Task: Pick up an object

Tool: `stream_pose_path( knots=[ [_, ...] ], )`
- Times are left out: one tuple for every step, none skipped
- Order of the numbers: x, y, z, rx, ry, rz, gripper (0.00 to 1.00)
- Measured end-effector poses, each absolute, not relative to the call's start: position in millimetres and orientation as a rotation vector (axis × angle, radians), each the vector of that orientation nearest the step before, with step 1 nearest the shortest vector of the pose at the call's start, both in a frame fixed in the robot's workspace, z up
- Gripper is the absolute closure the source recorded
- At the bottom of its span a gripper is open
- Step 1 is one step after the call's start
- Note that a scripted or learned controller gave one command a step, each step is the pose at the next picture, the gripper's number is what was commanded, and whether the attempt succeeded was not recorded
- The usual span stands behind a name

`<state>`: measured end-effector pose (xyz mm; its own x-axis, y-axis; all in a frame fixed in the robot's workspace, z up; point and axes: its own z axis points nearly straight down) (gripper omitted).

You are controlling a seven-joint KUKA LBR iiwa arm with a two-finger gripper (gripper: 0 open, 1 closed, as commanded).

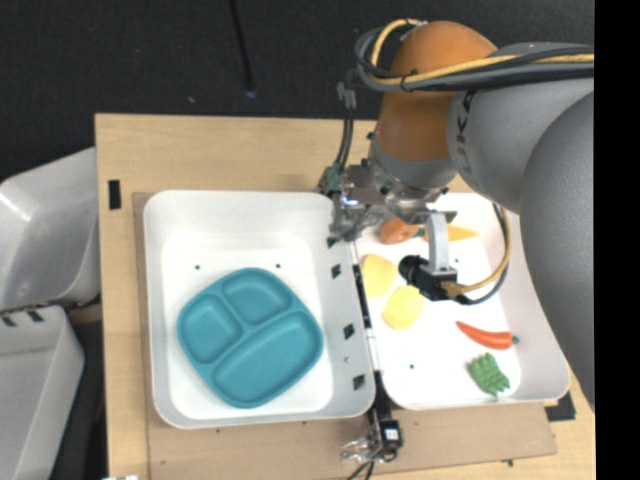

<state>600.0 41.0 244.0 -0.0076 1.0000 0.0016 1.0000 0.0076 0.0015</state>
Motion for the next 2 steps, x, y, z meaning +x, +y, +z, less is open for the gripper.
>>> stream_pose_path(
  knots=[
    [598.5,86.6,249.4,-2.214,-2.229,-0.002,1.00],
    [598.7,83.7,249.3,-2.219,-2.224,-0.001,0.00]
  ],
)
